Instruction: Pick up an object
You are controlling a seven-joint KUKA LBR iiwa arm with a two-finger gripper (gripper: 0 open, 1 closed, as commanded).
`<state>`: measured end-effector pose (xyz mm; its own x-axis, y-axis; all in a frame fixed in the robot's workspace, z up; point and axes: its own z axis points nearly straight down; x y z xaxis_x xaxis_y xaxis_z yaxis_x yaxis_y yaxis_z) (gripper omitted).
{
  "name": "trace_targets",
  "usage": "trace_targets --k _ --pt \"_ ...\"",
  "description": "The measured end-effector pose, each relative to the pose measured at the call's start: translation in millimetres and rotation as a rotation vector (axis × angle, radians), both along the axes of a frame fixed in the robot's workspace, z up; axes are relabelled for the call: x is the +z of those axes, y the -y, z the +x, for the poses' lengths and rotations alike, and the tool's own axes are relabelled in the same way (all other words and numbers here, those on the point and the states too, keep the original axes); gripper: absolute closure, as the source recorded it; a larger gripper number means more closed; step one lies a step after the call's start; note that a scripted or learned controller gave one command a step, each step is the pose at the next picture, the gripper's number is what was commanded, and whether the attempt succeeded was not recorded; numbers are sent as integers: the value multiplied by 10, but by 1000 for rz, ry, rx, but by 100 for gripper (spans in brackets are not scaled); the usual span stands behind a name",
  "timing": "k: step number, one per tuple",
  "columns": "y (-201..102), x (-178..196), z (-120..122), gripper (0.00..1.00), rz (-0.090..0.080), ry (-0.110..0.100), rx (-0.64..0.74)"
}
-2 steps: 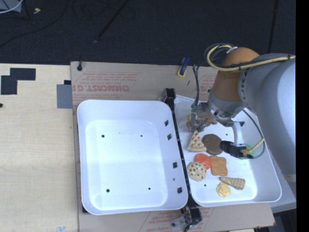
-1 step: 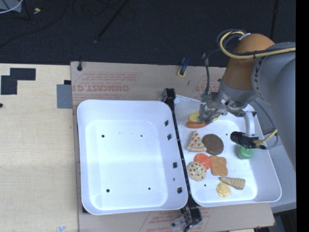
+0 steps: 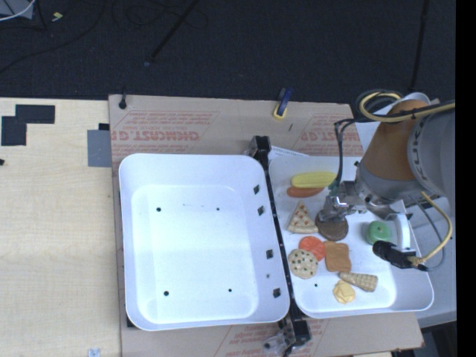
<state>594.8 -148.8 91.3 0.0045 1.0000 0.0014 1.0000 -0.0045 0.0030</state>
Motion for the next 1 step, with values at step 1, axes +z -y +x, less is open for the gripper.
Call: trace_targets --k 1 --pt "-305 752 -859 100 2 -10 1"
